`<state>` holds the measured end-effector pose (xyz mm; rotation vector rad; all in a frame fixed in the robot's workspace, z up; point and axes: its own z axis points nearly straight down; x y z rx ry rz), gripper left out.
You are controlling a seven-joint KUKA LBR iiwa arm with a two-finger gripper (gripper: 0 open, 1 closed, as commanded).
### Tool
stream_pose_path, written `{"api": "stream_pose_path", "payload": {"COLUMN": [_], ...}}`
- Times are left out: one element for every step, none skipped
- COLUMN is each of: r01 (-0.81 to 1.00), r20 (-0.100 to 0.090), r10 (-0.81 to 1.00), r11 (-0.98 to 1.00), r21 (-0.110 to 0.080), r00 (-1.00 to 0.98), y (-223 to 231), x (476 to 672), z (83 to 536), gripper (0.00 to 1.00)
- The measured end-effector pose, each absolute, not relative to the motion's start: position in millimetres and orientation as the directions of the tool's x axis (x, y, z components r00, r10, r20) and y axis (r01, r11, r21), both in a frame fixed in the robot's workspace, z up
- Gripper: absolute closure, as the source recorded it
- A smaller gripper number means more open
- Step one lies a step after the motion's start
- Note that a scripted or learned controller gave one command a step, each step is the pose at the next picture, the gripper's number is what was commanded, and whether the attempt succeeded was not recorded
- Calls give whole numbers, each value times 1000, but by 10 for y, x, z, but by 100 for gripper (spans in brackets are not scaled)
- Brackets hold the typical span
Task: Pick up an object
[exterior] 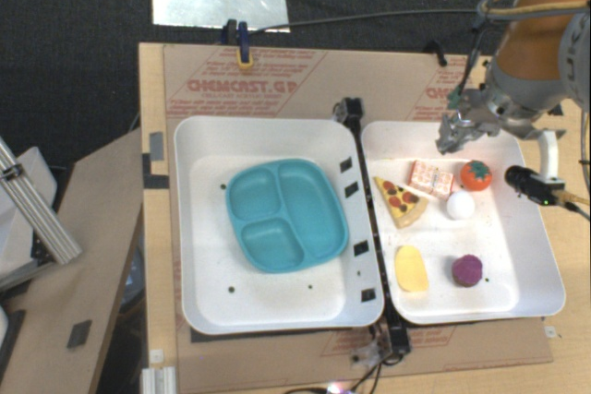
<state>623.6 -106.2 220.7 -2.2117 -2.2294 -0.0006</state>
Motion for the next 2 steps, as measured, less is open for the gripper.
{"api": "stream_pose_path", "payload": {"r01": [1000,1000], "r20": [2,3], "r10": [1000,1000], "r11": [8,10], "r21": [-1,-1], "r00": [-8,-10], "y": [-580,-12], "x": [5911,5651], "z": [2259,2201], "gripper": [100,100]}}
